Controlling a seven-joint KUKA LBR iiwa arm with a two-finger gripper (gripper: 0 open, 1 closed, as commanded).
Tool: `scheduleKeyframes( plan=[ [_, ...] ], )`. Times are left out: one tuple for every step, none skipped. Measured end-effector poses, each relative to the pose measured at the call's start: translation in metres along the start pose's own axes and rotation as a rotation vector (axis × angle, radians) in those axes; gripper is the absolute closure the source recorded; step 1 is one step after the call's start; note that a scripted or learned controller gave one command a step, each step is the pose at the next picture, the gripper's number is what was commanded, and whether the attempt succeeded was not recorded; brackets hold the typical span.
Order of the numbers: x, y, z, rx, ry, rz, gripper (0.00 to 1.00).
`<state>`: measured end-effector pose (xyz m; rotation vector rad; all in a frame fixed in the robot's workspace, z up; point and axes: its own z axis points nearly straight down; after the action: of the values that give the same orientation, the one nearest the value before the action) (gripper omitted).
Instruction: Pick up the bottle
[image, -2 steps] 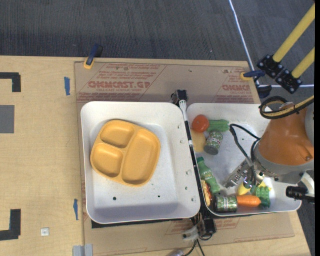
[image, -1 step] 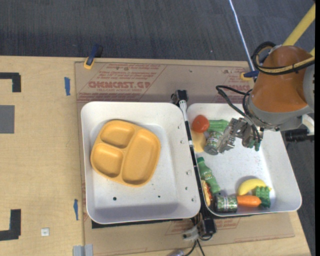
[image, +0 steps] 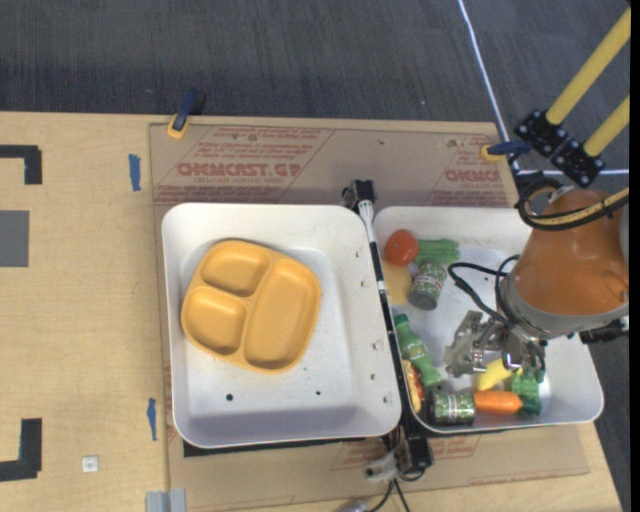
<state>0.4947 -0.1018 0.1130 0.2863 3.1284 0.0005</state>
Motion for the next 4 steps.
scheduleKeyframes(
  plan=[
    [-0.018,0.012,0.025,0.001,-0.001,-0.108,1.00],
    [0.004,0.049,-0.022,-0.001,-0.002,-0.299,1.00],
    [-0.008,-0.008,0.025,0.000,-0.005,-0.713,1.00],
    [-0.010,-0.008,0.025,0.003,-0.016,-0.712,0.00]
  ],
)
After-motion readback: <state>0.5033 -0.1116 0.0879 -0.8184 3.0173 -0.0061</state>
